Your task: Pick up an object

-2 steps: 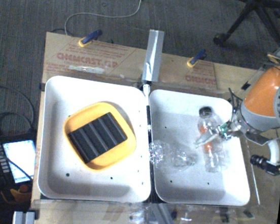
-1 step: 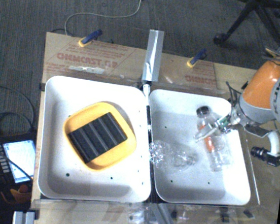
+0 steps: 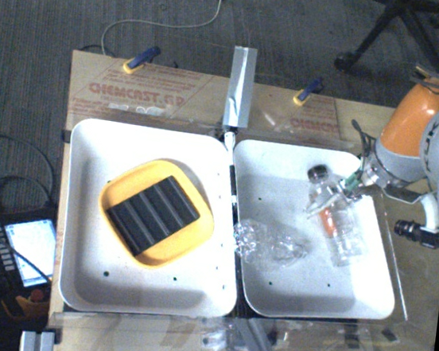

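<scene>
Gripper point(image 3: 335, 196) low in right bin point(image 3: 372, 299), over clear bottle point(image 3: 339, 227) lying by far-right wall; grip state cannot be told. Crumpled plastic point(image 3: 268, 244) near the divider; yellow tray point(image 3: 159, 211) in left bin. Advise centring on bottle body, closing squarely, lifting slowly; slippery, likely to roll.

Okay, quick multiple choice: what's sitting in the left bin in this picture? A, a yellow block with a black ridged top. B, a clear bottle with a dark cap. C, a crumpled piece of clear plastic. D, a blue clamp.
A: the yellow block with the black ridged top lies in the left bin, while the crumpled clear plastic and the clear bottle lie in the right bin.
</scene>
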Controlling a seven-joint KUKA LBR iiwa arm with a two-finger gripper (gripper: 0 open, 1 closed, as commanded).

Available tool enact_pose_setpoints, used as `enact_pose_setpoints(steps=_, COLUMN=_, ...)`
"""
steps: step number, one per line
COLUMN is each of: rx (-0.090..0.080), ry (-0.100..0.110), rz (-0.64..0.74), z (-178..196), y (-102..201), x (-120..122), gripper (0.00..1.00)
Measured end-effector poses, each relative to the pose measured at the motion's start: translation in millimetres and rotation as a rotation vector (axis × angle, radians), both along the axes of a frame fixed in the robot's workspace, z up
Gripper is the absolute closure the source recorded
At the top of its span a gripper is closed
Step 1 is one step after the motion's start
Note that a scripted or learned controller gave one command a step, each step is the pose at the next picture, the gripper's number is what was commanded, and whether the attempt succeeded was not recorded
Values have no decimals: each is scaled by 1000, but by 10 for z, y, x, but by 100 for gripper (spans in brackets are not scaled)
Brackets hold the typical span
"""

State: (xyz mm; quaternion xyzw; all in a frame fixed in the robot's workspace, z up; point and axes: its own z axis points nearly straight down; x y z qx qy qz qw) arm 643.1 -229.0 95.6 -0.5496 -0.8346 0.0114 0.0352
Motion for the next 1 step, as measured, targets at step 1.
enact_pose_setpoints(steps=1, rx=5, ry=4, rz=88, z=-4, y=3, x=123, gripper=0)
